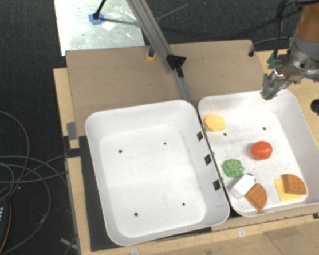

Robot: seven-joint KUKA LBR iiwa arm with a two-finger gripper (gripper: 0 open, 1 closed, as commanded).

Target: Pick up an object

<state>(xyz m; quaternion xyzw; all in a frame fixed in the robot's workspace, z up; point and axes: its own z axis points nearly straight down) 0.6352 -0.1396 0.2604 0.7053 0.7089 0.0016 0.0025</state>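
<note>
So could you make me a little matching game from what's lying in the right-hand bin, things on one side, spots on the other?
Things:
1. tomato
2. yellow lump
3. green bumpy piece
4. gripper

Places:
A. at the bin's far edge, upper right
B. near the middle of the right bin
C. far-left corner, by the divider
D. left side, just above a white block

Pairs: 1-B, 2-C, 3-D, 4-A

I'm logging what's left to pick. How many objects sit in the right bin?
6, all in the right bin: yellow piece top left, red ball centre, green piece, white block, brown waffle, and a waffle on a yellow block bottom right.
</note>
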